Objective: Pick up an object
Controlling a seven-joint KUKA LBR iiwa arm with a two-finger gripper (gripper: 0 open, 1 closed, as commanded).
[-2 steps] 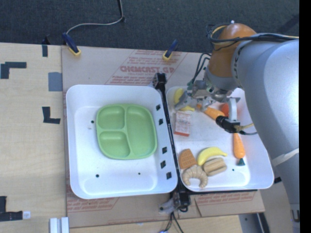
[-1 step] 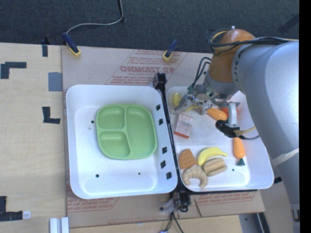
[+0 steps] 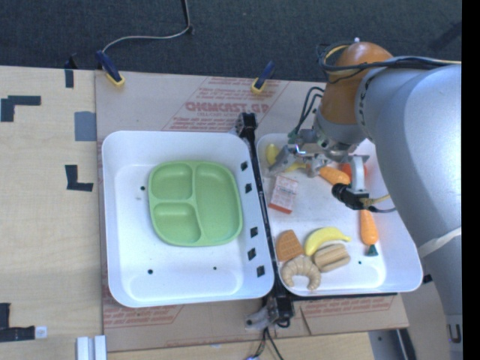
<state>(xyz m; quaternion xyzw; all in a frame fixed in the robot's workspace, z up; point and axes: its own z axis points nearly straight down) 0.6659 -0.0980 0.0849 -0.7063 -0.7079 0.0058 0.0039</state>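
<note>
Camera view: gripper [image 3: 300, 154] sat low in right bin [image 3: 390, 280] near its far left corner, over a yellow item [image 3: 272, 154] and beside a small packet [image 3: 284, 193]. Croissant [image 3: 302, 270], banana [image 3: 325, 238] & carrot [image 3: 367, 227] lay nearer; green tray [image 3: 195, 203] in left bin [image 3: 124, 276]

— What sort of place is this?

— A robotics lab, by the look of it. The worktop [image 3: 45, 201] is plain wood, marked with black tape [image 3: 75, 178], and a printed cardboard sheet [image 3: 217, 107] is fixed on it with clamps [image 3: 110, 69].

— And the rest?

— Two white bins [image 3: 120, 223] sit side by side, one with a green divided plate [image 3: 196, 203], the other with toy food such as a plastic banana [image 3: 326, 238]. A grey industrial arm [image 3: 409, 118] with an orange band reaches in, cables [image 3: 180, 13] trail over dark carpet [image 3: 225, 21].
</note>
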